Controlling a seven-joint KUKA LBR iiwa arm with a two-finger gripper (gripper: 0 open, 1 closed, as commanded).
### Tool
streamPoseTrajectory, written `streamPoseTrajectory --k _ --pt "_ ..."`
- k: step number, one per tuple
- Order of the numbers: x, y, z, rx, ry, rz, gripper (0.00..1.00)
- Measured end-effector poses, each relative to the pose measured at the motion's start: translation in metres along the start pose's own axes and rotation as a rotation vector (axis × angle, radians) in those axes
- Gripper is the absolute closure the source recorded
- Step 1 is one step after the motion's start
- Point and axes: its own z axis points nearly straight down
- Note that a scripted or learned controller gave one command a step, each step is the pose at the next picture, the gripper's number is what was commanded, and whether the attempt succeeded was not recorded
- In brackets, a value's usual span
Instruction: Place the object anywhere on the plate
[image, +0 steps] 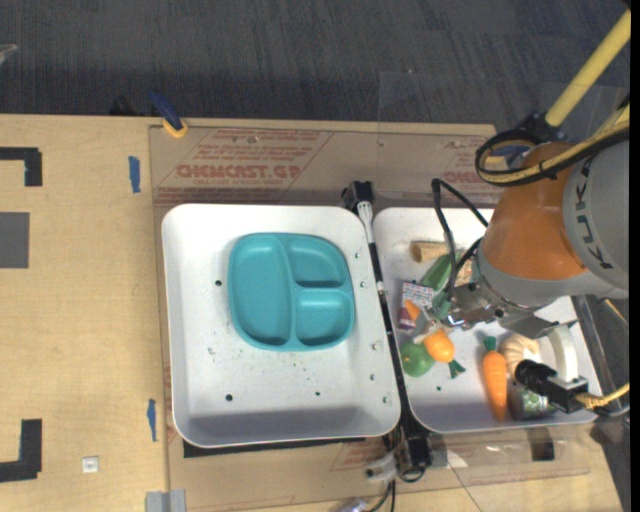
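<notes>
Down at the near edge of the table (80, 300), the 2 white bins sit side by side. In the right bin (470, 420), closest to us, a dark can-like item (528, 400) lies near the front wall with an orange carrot (494, 383) standing just beside it on its left. A pale rounded object (520, 350) rests right behind the carrot. A little left, a small orange fruit (438, 347) sits touching a green leafy piece (416, 362), and just beyond them a small printed packet (417, 294) lies close to the divider.

The gripper (452, 312) hangs low over that cluster, right above the orange fruit; whether it is spread or pinching anything, I cannot tell from here. Another green item (437, 270) shows just beyond the gripper, and a tan block (428, 249) lies near the far wall.

Over in the left bin (200, 380), the teal plate (292, 290) with its 3 compartments sits in the middle, well apart from the objects. The grey arm with its orange band (535, 235) reaches in from the right over the right bin.
</notes>
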Motion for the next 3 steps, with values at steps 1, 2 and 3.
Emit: streamPoseTrajectory --k 1,2,3 --pt "0.059 0.063 -0.009 -0.003 0.001 -0.140 1.00" --pt "0.058 0.062 -0.009 -0.002 0.000 -0.137 0.00" --pt "0.074 0.032 -0.010 0.003 0.002 0.258 0.00"
